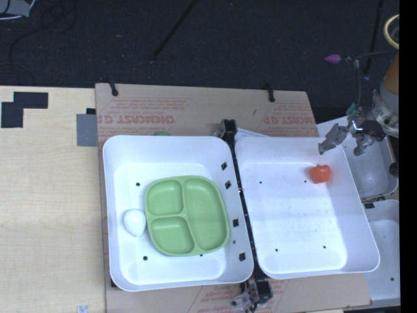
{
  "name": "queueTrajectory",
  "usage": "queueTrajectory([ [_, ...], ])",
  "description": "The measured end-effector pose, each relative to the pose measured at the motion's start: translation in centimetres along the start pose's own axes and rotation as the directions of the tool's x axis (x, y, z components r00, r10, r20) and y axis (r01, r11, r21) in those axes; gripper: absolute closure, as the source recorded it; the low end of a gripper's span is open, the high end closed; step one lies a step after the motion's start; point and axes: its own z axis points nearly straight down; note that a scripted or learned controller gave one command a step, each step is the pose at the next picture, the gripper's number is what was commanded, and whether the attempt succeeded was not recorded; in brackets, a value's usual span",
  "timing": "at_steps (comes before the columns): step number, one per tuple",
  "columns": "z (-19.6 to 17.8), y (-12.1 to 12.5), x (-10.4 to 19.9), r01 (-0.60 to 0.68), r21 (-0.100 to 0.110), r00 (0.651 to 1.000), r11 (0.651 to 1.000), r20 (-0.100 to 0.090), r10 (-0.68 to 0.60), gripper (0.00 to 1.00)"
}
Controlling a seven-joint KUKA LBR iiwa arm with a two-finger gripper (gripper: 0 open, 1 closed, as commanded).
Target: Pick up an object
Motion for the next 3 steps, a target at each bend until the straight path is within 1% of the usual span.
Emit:
queueTrajectory([
  [1,-0.8,0.2,0.0,0.002,-0.013,1.0,1.0,0.003,-0.002,0.0],
  [2,5.2,-0.6,0.4,0.003,-0.007,1.0,1.0,0.001,-0.003,0.0],
  [3,11.4,-1.0,0.0,0.002,-0.006,1.0,1.0,0.001,-0.002,0.0],
])
